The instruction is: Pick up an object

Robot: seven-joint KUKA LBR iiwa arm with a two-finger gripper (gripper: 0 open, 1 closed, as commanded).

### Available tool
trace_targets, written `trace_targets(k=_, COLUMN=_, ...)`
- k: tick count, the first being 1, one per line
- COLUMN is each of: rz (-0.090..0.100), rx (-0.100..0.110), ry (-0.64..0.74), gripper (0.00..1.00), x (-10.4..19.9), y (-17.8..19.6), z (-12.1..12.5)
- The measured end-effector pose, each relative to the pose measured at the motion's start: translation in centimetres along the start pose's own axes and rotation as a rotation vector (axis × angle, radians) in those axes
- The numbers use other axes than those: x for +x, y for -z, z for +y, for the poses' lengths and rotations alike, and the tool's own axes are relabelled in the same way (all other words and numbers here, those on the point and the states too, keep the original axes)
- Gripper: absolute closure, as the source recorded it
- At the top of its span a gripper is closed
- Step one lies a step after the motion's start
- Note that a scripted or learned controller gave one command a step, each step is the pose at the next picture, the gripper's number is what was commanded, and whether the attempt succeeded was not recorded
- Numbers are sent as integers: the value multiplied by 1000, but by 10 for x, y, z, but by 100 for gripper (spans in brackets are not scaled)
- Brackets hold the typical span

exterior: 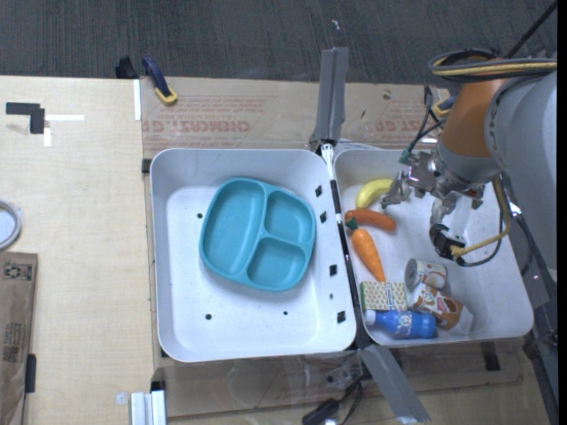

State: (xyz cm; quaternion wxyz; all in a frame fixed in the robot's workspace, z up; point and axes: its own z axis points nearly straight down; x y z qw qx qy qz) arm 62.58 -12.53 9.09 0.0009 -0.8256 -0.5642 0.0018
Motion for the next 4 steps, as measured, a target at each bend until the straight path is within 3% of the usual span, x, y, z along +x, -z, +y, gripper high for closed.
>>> trace_targets(k=1, rz=-1, rx=0, ry=0, gripper=100, x=-1, y=9, z=0)
trace_targets(k=2, rz=-1, rx=0, ry=0, gripper=0, x=-1, y=9, z=0)
trace_targets(k=3, rz=-2, rx=1, ry=0, gripper=100, x=-2, y=18, z=1)
trace_targets(k=4, rz=-2, rx=1, ry=0, gripper=0, x=-2, y=18, z=0)
